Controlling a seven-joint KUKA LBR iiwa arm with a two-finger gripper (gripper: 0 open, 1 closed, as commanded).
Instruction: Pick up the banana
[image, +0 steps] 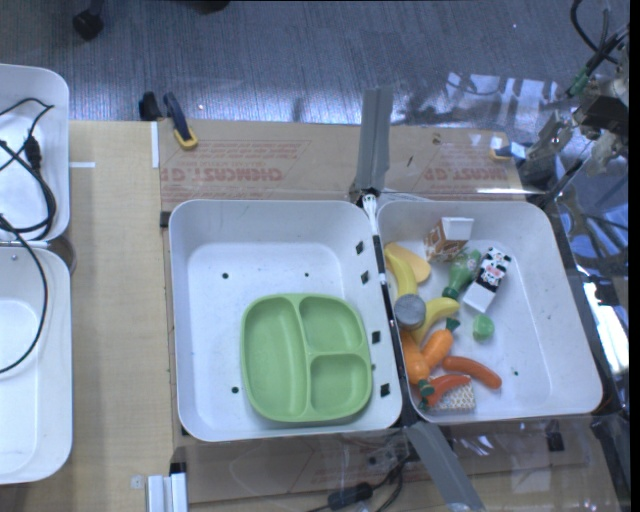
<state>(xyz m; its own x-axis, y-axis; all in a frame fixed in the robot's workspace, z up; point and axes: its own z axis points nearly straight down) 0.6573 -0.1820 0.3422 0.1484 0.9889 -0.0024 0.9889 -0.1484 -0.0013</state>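
Banana (404, 268) lies untouched in right bin (560, 300) beside a can (409, 311); end effector (600, 95) state unreadable. Approach pending: descend over it.

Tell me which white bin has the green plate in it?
The left bin: the green divided plate lies in it. The right bin holds the toy foods, such as the banana and carrots.

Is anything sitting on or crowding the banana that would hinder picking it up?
Yes. A small grey can lies on the middle of the banana in the right bin. An orange carrot touches its lower end, and the bin's left wall runs close beside it.
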